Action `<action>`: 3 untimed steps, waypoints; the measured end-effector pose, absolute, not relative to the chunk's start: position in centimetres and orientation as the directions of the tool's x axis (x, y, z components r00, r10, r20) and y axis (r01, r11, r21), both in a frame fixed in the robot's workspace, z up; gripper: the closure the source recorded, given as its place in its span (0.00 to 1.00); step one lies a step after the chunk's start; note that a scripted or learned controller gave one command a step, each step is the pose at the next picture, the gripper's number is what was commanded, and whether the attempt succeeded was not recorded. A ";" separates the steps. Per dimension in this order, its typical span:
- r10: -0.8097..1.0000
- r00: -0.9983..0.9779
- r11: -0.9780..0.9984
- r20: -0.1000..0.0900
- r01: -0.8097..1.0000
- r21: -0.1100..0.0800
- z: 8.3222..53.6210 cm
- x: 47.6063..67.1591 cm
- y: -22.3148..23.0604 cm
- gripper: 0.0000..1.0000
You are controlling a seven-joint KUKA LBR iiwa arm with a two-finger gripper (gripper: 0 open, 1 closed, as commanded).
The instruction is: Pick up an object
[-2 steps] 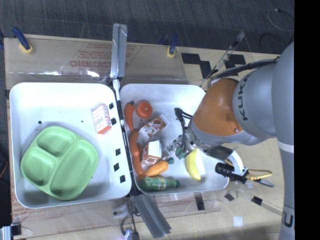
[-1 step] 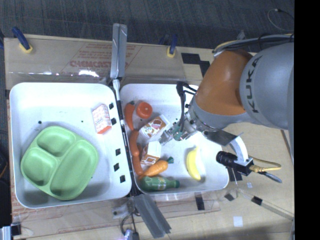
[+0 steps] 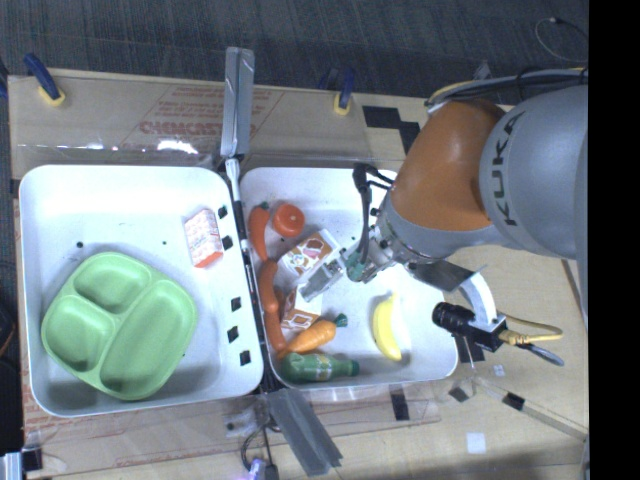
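Camera view showed us the gripper [image 3: 352, 265] low in the right bin [image 3: 432, 360], its tip over the middle of the pile, right at the edge of a small carton [image 3: 308, 255] with a silvery packet [image 3: 318, 283] just beside it. That carton looked like the likeliest target, though we judged this from position alone. We could not tell how the claw stood; the bulky grey and orange wrist [image 3: 450, 183] hid most of it, and nothing was visibly held.

Around the carton the objects were crowded. A tomato [image 3: 289, 218] and a long orange carrot-like piece [image 3: 260, 231] lay just above it, a second small carton [image 3: 298, 318] and a carrot [image 3: 312, 337] below, a green bottle [image 3: 318, 368] along the near wall, and a banana [image 3: 386, 328] to the right, a little apart from the rest.

We saw the main risk in that crowding: a closing claw might catch the packet's edge or a neighbour instead of the carton, or merely shove the pile aside. A flat-lying carton could also slip out on lifting.

Further out, the left bin [image 3: 60, 193] held a green divided plate [image 3: 118, 323] and another small carton [image 3: 203, 238], well apart from the arm.
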State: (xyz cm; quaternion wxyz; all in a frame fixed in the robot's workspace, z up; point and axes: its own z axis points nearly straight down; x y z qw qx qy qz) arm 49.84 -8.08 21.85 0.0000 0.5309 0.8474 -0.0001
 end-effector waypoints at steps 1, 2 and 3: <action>0.855 -0.519 0.519 0.001 0.855 -0.001 19.1 58.0 -7.4 0.00; 0.852 -0.524 0.524 -0.001 0.852 -0.001 20.2 58.1 -7.4 1.00; 0.851 -0.524 0.524 -0.001 0.851 -0.002 20.2 58.1 -7.4 0.00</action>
